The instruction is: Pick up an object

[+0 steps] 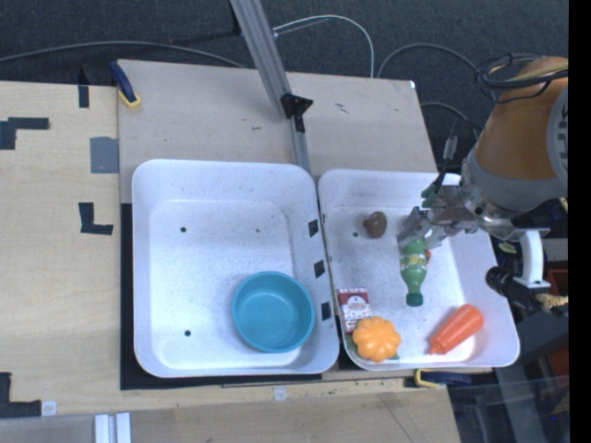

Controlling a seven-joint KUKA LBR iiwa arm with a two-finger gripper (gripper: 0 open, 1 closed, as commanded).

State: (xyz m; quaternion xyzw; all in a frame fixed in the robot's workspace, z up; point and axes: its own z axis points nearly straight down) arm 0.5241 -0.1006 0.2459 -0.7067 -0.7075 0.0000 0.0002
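Note:
The right bin (351, 192) holds a green bottle (414, 271) lying near its middle, a small brown ball (374, 223), a red and white carton (354, 305), an orange pumpkin-shaped toy (376, 338) and an orange carrot (455, 329). My gripper (420, 230) hangs over the right bin, just above the green bottle's upper end and to the right of the brown ball. Its grey fingers point down and left, and nothing shows between them. The left bin (166, 192) holds a blue bowl (271, 311) near its front right corner.
A grey metal pole (263, 44) slants down from the top to the gap between the bins. Black cables (323, 30) lie on the dark floor behind the bench. The wooden benchtop (55, 247) stretches to the left.

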